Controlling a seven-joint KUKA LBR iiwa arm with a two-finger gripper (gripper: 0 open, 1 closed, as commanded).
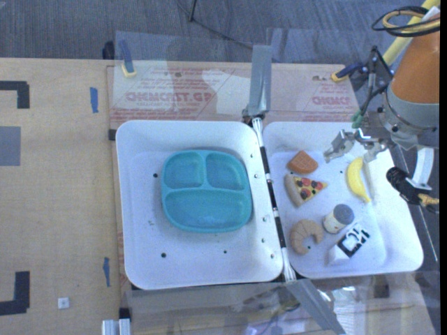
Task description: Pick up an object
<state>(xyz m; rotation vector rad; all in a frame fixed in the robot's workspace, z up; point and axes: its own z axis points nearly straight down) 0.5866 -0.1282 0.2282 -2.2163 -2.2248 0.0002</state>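
Approach step, nothing lifted: gripper (355, 144) hangs with fingers spread and nothing between them over the right bin (405, 257), just above the banana (357, 179); next move likely calls for a straight descent astride it

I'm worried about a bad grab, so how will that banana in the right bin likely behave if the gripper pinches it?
The banana looks like smooth toy plastic, so probably stiff, light and a bit slippery. Its curved shape might make it pivot or spin when nudged. It lies flat near the gripper, apart from the pizza slice.
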